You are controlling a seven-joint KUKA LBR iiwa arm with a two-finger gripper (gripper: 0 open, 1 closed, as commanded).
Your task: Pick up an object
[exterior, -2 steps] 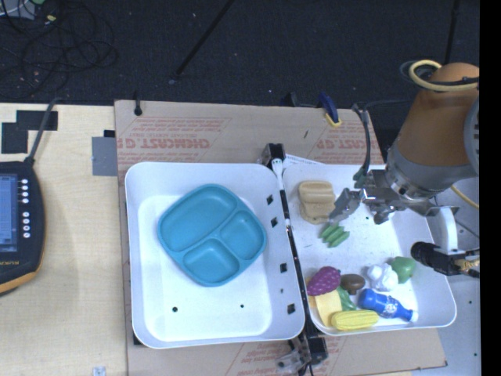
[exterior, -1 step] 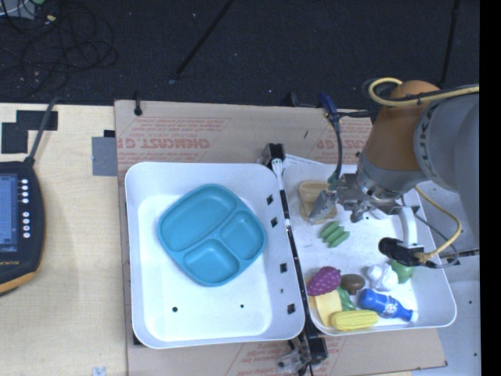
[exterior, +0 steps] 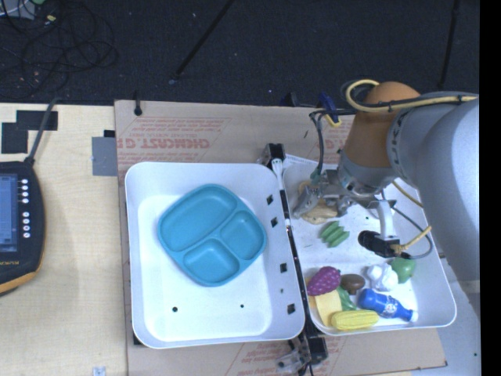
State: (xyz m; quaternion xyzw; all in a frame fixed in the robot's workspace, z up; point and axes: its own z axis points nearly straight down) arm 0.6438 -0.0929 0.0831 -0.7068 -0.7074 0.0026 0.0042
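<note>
Camera view: cardboard sheet [exterior: 168,142] print reads mirrored.

You see a blue divided plate [exterior: 211,233] lying in the left white bin [exterior: 149,288]; a cardboard sheet [exterior: 196,135] under both bins; a handheld control pendant [exterior: 16,222] at the bench's left edge; cables [exterior: 47,45] on the dark floor beyond.

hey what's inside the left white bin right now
The left bin holds a blue divided tray, lying flat with three compartments. A few small dark specks dot the bin floor near it. Whatever lies beneath the tray is covered.
</note>
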